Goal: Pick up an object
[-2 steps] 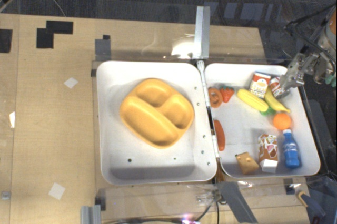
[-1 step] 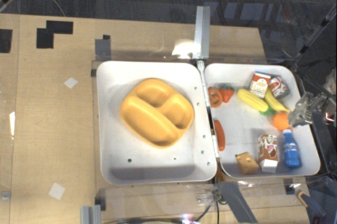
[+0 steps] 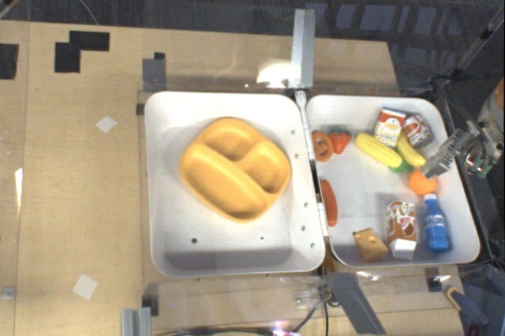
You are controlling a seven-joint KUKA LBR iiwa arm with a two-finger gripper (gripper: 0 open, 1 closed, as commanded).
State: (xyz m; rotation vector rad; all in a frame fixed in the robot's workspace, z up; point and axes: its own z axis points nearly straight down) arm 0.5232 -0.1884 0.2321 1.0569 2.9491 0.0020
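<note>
My two-finger gripper (image 3: 436, 166) hangs at the right edge of the right-hand shallow white bin (image 3: 347, 216), its tip just above the small round orange fruit (image 3: 422, 183) — the thing nearest to me, so I take that as my object, though whether the gripper is apart or together I cannot tell from this slant. The fruit lies near the bin's right wall, just beside the blue plastic bottle with a white cap (image 3: 435, 225) below it and close to a green piece (image 3: 409, 164) and the yellow corn cob (image 3: 377, 151) up and to the left. It looks like a toy: a smooth, matte orange ball, partly hidden by my own tip. I judge it light and stiff, hollow plastic most likely, not fragile — but round and slick, so it may roll or squirt out sideways if I close off-centre. The best hold, I think, is straight down across its widest middle, with the closing line chosen so that I do not catch the bottle or the wall. Nothing is held that I can see. The left bin (image 3: 170, 248) bears a yellow divided plastic plate (image 3: 235, 167), well apart from all this.
</note>
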